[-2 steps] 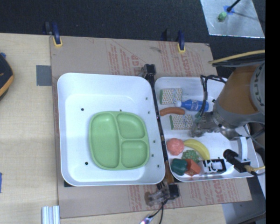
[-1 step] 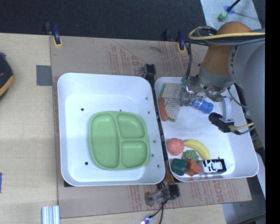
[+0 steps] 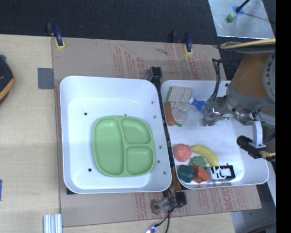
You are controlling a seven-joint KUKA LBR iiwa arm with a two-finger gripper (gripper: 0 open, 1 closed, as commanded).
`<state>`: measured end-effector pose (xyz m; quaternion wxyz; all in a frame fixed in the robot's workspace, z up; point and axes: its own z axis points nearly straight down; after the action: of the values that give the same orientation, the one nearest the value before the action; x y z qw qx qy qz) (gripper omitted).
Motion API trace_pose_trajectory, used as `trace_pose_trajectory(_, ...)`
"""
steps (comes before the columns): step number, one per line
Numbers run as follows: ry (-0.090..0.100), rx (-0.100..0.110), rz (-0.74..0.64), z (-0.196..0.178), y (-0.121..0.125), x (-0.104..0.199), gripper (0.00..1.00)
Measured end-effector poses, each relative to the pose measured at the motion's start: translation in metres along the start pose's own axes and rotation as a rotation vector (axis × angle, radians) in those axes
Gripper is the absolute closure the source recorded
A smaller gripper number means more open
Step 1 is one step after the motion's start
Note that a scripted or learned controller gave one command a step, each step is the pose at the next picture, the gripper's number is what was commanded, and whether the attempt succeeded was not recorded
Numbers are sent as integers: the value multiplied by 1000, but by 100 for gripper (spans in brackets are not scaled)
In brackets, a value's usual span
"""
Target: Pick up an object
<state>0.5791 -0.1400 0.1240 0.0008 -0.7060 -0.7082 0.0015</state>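
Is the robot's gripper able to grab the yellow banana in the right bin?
Probably yes: the yellow banana lies on top, uncovered, and the gripper hangs above the same bin with bare floor between them.

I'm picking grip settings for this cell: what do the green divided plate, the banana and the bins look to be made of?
Green plate: likely moulded plastic, with a uniform pale colour, soft sheen and rounded compartment ridges.
Banana: probably a plastic toy, with a flat, even yellow and smooth surface; soft or hard cannot be told.
Left bin and right bin: seemingly thin white plastic, with rounded corners and a glossy rim.
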Motion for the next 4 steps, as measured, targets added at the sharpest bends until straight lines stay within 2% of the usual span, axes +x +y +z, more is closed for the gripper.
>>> trace_pose_trajectory(1, 1, -1, -2, -69, 23, 66, 100)
trace_pose_trajectory(2, 1, 0, -2, -68, 23, 66, 0)
trace_pose_trajectory(3, 0, -7, -1, 28, 57, 32, 0)
trace_pose_trajectory(4, 2, -9, -4, 16, 59, 33, 100)
